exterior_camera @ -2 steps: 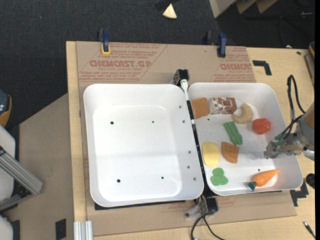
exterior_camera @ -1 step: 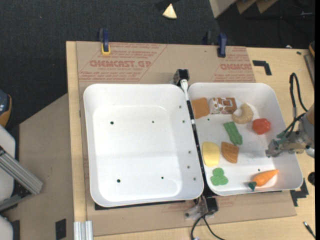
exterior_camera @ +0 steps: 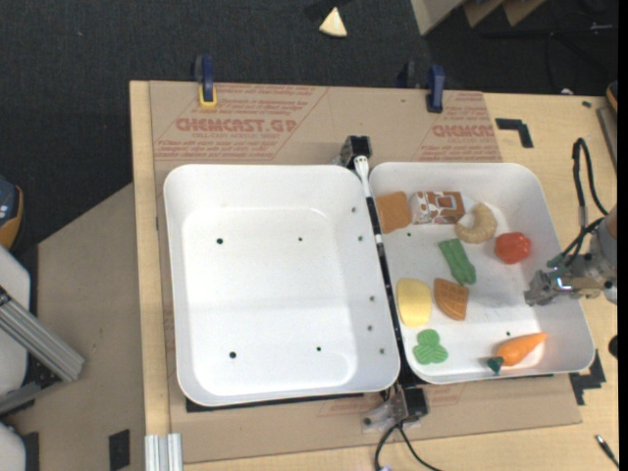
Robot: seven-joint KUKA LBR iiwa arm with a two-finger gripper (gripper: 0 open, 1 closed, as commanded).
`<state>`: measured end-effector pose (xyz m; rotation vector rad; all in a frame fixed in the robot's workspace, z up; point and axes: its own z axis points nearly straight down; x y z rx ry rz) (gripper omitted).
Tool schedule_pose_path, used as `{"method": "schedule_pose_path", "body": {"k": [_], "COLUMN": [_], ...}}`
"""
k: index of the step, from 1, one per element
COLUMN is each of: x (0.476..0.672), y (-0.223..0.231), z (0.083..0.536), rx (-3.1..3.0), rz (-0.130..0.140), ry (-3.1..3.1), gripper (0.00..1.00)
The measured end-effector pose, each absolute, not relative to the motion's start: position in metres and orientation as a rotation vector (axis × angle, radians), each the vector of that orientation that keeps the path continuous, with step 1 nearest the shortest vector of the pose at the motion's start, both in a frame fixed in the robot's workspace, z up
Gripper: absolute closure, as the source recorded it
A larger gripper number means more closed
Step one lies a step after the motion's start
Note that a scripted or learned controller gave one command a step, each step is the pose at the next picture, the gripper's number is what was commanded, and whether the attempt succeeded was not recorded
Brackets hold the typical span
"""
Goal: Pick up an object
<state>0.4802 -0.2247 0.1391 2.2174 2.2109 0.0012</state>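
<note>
Tomato [exterior_camera: 512, 247] resting in the right bin [exterior_camera: 530, 186], up and to the left of the gripper [exterior_camera: 547, 289] and nearest of the lot. Carrot [exterior_camera: 518, 349] just below the gripper, long axis running left-right, leafy end leftward. Peanut [exterior_camera: 478, 224] farther up-left, beyond the tomato. Gripper at the bin's right edge, seemingly low; fingers too small and blurred to call apart or together. Nothing seen between them.
</note>
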Motion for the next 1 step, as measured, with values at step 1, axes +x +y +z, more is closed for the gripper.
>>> {"method": "schedule_pose_path", "body": {"k": [1], "x": [0.4806], "y": [-0.2249], "z": [0.149], "rx": [2.216], "rz": [0.002], "ry": [2.208], "gripper": [1.0]}}
